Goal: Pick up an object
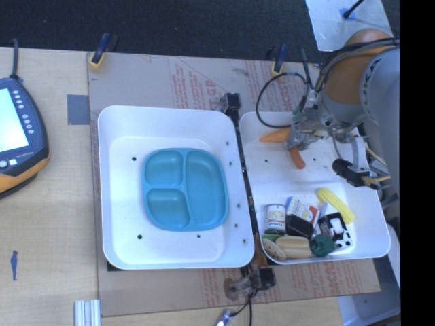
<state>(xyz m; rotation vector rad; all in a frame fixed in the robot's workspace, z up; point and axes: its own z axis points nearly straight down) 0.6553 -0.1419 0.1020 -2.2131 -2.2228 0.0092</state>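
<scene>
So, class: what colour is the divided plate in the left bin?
Light blue plate, seen in the camera view.

Grey arm (370,80), orange band above the wrist, enters from three o'clock and reaches toward nine o'clock, gripper (300,136) pitched downward at its end; finger state not discernible.

Red print runs along the cardboard sheet (204,80) and a label wraps the small can (275,217), both too blurred to read.
</scene>
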